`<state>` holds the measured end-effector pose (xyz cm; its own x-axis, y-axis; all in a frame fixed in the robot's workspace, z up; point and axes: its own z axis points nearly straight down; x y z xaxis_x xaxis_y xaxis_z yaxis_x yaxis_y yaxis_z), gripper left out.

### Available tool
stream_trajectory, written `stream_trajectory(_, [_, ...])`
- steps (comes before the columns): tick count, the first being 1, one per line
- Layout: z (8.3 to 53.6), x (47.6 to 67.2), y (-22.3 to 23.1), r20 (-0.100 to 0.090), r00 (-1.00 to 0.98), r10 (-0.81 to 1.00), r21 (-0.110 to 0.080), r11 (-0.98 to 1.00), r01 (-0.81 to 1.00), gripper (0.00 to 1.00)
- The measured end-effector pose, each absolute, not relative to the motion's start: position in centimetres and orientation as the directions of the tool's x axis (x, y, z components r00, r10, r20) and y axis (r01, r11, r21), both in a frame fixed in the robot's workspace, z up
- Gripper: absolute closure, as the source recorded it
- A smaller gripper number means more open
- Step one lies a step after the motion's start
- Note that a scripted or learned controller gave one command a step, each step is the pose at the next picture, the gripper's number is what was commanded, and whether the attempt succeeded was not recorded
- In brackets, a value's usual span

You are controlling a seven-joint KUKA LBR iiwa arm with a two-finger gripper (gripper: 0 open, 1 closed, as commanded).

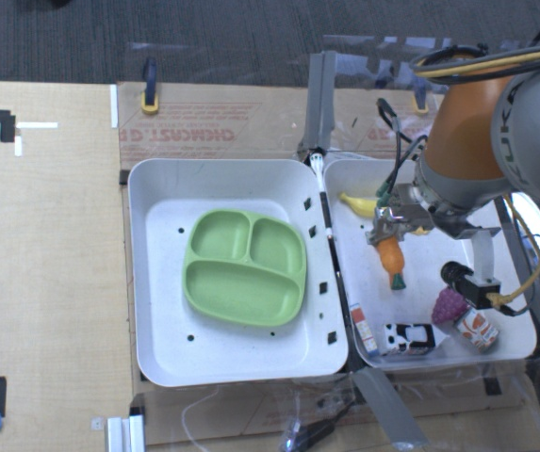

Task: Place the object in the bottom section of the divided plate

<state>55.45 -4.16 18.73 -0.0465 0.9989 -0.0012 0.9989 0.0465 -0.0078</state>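
Observation:
A green divided plate (245,267) lies in the left white bin (147,252), its large bottom section toward the near side and two smaller sections behind. My gripper (388,226) hangs over the right bin (524,342), near its back left. Right under it is an orange carrot (391,256) with a green tip pointing toward the near side. The carrot's upper end meets the gripper's tip, and the view does not settle whether it is held. A yellow banana (356,203) lies just left of the gripper.
The right bin also holds a purple bunch of grapes (450,304), a small red and white can (478,329), a black and white toy (409,338) and a slim red and white stick (363,330). The grey divider wall (326,243) separates the bins.

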Motion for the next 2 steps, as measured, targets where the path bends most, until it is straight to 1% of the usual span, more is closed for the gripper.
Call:
stream_trajectory(1, [25.3,56.1,-4.1,-0.002,-0.053,0.999,-0.007,0.053,0.999,1.0])
stream_trajectory(2, [29.7,62.8,2.8,-0.002,-0.325,0.946,-0.006,0.325,0.946,1.0])
